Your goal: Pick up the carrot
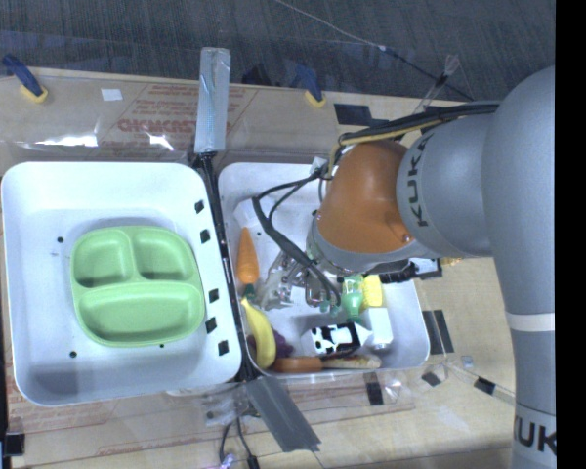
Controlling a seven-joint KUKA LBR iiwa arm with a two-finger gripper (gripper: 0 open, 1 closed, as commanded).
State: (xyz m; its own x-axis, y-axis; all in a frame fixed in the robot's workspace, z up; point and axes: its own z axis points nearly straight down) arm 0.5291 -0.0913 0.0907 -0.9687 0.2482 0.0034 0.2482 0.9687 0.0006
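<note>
Left bin (pixel 20 262) holds a green divided plate (pixel 135 283), three compartments, nothing on it. Right bin (pixel 273 179) is cluttered: carrot (pixel 246 255) lies lengthwise against the left wall near the divider, yellow banana (pixel 260 332) just below it, a second orange item (pixel 298 364) along the front wall, a black-and-white toy (pixel 334 338), a white block (pixel 381 327), plus green (pixel 353 296) and yellow (pixel 372 290) pieces. Gripper (pixel 291 286) sits low in the right bin, just right of the carrot; the finger state is lost in metal clutter, cannot tell. Arm (pixel 469 193) covers the bin's right half and back corner.
</note>
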